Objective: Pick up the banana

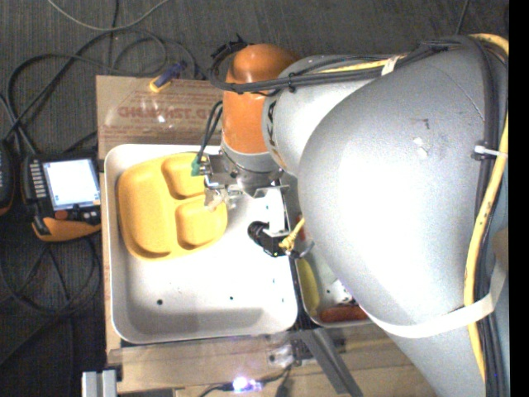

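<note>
Banana [307, 288] appears to be the thin yellow strip lying lengthwise against the left wall of the right bin [331, 294], though the arm hides most of it, so this is a judgement rather than a certainty. Just beside it, toward the bin's near end, lies a reddish-brown item [339, 313] too hidden to name.

The gripper [215, 193] is in the other bin. It hangs at the right edge of a yellow divided plate [149, 213] that fills the upper part of the left bin [207, 304], close to or touching the plate's rim. Whether the gripper is open or closed cannot be told from this angle, and nothing is visibly held in it.

The grey arm [397, 180], with its orange band, reaches across from the right and covers most of the right bin. As things stand, the gripper sits over the wrong bin, well apart from the banana, and the pick is not yet made.
</note>
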Robot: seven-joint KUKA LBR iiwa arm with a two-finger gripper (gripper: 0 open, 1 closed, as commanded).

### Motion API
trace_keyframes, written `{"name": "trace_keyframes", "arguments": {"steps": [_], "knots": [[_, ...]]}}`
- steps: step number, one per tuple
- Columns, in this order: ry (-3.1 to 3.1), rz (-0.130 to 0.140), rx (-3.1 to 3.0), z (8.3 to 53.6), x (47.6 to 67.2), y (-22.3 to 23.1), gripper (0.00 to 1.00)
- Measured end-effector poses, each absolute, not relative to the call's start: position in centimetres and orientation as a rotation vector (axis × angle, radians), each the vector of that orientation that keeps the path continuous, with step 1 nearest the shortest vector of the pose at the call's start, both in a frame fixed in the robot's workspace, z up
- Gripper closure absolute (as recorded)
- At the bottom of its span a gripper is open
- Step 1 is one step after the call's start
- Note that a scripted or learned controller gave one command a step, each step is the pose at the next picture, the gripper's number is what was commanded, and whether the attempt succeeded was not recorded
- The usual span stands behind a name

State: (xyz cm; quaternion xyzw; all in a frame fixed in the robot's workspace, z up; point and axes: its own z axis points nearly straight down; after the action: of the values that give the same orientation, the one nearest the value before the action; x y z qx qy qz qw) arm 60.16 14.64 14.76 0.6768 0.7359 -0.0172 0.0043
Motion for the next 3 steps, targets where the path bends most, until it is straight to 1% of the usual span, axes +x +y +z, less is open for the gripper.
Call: {"name": "trace_keyframes", "arguments": {"steps": [1,2,3], "knots": [[2.097,-0.009,2.337,20.9,57.6,11.0,1.00],[2.159,-0.009,2.282,21.9,54.2,15.9,1.00],[2.160,-0.016,2.280,22.7,54.2,15.9,1.00]]}}
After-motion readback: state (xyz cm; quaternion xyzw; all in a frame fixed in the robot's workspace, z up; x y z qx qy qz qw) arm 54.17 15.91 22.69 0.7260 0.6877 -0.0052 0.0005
